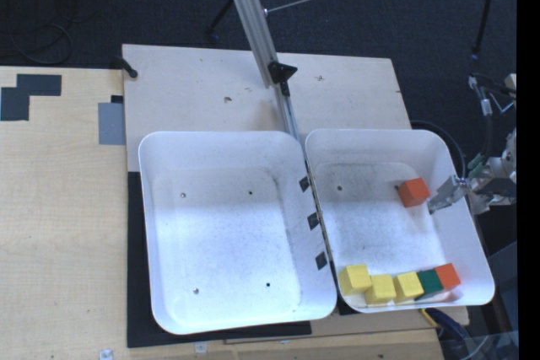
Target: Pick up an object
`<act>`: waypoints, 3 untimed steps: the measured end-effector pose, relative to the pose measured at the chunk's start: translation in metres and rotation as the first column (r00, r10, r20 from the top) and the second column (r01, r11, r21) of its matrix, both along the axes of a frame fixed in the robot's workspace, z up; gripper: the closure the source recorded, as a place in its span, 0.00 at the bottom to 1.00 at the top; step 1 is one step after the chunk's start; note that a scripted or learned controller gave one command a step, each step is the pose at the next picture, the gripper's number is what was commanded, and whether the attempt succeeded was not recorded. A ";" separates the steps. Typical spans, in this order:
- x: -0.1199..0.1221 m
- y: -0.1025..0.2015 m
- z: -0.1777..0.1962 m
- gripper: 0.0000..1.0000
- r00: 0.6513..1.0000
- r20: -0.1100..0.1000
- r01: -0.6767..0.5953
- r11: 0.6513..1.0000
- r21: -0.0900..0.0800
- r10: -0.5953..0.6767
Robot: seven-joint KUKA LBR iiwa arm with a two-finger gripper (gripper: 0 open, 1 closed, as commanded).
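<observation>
Gripper [445,196] at right edge of view, low, tilted, pointing left. Arm mostly cut off by frame; wrist blurred.

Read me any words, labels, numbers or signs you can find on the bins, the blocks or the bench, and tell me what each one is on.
No readable text anywhere in this view.
The two white bins carry no lettering.
The orange block and the row of yellow, green and orange blocks have plain faces.
The small black tabs between the bins are unmarked.
</observation>
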State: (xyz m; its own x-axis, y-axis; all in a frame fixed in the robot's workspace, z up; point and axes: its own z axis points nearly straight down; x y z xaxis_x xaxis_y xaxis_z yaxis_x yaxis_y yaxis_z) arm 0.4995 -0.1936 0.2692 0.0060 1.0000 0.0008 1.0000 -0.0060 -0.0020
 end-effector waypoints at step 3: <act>0.044 -0.015 -0.068 0.00 1.000 -0.005 -0.003 1.000 0.001 0.003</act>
State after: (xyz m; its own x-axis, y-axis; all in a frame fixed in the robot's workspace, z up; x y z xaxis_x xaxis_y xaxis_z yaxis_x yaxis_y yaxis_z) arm 0.5434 -0.2089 0.2010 0.0026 1.0000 0.0018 1.0000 -0.0026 -0.0069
